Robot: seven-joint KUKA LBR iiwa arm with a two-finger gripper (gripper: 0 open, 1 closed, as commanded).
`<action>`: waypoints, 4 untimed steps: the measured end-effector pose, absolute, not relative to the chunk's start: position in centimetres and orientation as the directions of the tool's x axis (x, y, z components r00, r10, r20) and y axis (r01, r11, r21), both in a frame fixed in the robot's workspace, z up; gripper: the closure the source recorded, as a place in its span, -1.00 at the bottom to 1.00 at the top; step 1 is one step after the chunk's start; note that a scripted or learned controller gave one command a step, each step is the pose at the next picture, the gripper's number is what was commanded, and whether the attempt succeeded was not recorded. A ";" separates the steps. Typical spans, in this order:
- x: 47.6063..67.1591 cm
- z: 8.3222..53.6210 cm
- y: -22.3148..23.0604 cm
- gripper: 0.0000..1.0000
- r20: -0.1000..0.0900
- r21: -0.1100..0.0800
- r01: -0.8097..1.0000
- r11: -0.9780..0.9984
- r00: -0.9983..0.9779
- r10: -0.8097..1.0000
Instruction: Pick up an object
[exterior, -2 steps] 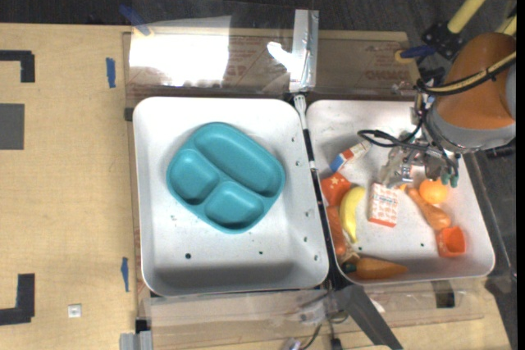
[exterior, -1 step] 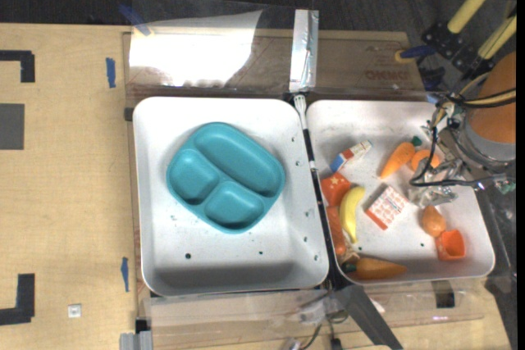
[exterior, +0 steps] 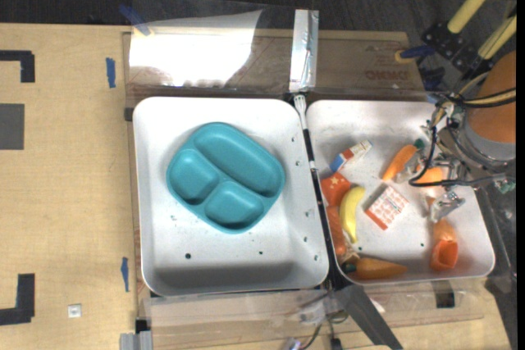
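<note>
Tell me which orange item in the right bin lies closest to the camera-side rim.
The long orange carrot-shaped piece lying flat along the right bin's near rim. The orange cup-like piece sits just above it rightward; the others lie farther back.

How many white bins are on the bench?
2. The left bin holds a teal divided plate; the right bin holds small toys, with the gripper over it.

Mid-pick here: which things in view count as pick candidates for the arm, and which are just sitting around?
Belong to the job:
gripper, over the right bin
banana
red and white packet
orange carrot
orange cup

Just lying about:
teal divided plate in the left bin
clear plastic sheet behind the bins
blue tape marks on the bench
</note>
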State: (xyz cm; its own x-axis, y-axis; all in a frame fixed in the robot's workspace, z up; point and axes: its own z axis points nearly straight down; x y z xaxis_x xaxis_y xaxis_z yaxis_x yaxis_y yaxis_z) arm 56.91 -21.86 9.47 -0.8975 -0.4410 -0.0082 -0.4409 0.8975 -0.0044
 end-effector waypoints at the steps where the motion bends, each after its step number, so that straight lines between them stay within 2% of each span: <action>1: 59.0 8.9 -15.5 -1.00 -0.010 -0.006 -0.520 0.854 -0.854 -0.520; 2: 53.1 9.0 -8.9 -1.00 -0.012 -0.002 -0.364 0.931 -0.931 -0.364; 3: 53.7 9.0 -9.3 -1.00 -0.015 -0.011 -0.581 0.813 -0.813 -0.582; 4: 54.1 10.3 -9.0 1.00 -0.027 -0.017 -0.584 0.812 -0.811 -0.584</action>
